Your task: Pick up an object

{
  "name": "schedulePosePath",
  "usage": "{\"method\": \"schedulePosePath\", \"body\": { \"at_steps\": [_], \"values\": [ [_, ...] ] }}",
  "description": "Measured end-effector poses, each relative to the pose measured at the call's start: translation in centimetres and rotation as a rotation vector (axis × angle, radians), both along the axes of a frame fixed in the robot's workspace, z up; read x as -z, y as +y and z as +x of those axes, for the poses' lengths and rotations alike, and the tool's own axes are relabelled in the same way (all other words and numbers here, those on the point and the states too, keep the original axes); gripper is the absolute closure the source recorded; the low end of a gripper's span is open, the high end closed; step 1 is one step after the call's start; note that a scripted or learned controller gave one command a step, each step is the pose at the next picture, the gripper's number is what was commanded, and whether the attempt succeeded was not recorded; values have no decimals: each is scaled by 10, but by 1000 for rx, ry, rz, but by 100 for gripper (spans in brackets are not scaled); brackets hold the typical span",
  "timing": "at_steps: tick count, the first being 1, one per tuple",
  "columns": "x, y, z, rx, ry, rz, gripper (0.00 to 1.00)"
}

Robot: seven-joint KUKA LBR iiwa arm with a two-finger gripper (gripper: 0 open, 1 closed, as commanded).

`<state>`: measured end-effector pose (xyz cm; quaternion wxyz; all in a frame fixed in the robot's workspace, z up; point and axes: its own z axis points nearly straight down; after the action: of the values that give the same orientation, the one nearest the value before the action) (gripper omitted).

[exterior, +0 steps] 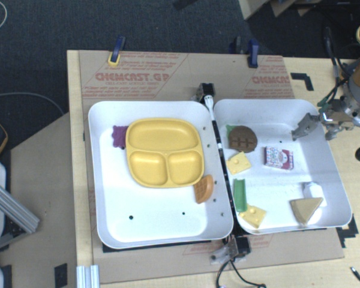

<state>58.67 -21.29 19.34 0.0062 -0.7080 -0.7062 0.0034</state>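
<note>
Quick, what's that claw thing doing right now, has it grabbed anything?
Gripper: open, holding nothing, at the right bin's far right edge.

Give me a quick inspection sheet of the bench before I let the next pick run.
Surface: bench bearing left bin and right bin, side by side.
Job's things: left bin holds yellow divided tray, purple piece, orange piece. Right bin holds brown cookie, cheese wedges, green stick, small carton, tan wedge.
Clutter: nothing seen.
Gripper: gripper over right bin's far right edge, nothing between its fingers.
Cables: one along the arm.
Surroundings: dark carpet.
</note>
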Motion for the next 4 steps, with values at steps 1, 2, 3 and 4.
{"method": "schedulePosePath", "body": {
  "at_steps": [1,2,3,4],
  "values": [
    [-7,0,3,-3,-12,-3,0],
    [37,0,7,-3,-7,-1,0],
    [97,-3,7,-3,-12,0,0],
    [103,-2,9,-5,-14,1,0]
  ]
}}
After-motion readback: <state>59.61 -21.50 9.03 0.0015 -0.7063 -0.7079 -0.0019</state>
